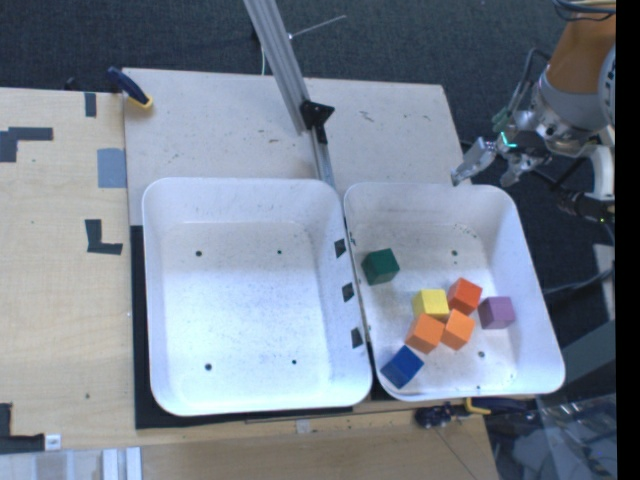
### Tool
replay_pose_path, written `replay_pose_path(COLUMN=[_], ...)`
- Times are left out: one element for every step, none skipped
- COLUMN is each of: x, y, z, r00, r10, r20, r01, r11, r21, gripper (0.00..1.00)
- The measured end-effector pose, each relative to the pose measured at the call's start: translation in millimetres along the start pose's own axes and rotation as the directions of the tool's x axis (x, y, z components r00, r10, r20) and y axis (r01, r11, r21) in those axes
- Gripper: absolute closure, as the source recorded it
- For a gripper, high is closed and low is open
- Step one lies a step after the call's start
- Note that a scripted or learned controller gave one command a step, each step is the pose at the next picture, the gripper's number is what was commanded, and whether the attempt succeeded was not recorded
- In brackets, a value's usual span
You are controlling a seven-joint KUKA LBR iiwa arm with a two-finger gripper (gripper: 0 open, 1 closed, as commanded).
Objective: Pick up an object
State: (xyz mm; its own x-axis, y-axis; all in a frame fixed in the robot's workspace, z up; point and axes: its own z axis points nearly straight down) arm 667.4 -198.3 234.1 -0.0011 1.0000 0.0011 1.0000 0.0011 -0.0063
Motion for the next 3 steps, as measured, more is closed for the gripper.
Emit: replay_pose_path(x=[0, -2, 3], y=[1, 5, 2], z=[-4, 60, 105], r00=[1.0, 1.0, 1.0], r10=[-0.001, -0.001, -0.001], r20=[0.003, 0.001, 0.001], r01=[0.001, 0.001, 0.001], r11=[1.0, 1.0, 1.0], r21=[-0.005, 0.0, 0.0], gripper=[0.0, 0.0, 0.0])
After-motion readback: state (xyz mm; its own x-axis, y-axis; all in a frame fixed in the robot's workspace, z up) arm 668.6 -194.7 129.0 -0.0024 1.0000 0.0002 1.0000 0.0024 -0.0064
